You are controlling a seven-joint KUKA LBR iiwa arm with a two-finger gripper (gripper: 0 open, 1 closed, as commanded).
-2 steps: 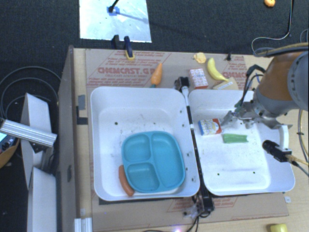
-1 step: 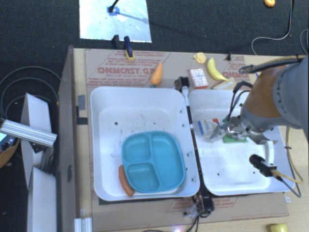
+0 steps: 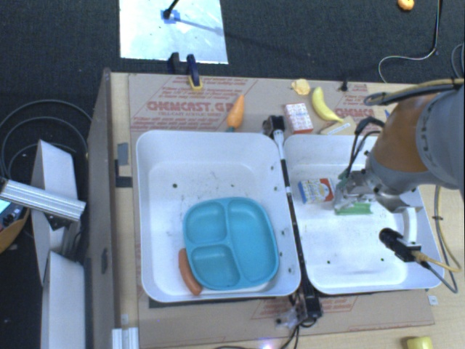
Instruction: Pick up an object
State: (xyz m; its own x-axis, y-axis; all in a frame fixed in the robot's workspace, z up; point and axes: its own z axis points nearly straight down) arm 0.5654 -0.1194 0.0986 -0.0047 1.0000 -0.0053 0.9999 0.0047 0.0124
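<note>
The grey two-finger gripper (image 3: pixel 351 195) sits low in the right-hand shallow white bin (image 3: pixel 341 267), over a flat green object (image 3: pixel 354 209), beside a small red, white and blue carton (image 3: pixel 315 190); a compartmented blue plastic plate (image 3: pixel 229 243) fills the left bin

The bulky grey arm (image 3: pixel 443 133) wore a broad orange band (image 3: pixel 398 140) above its wrist. Thin black cables (image 3: pixel 357 147) looped beside it toward the small metallic grey two-finger gripper (image 3: pixel 349 195).
</note>
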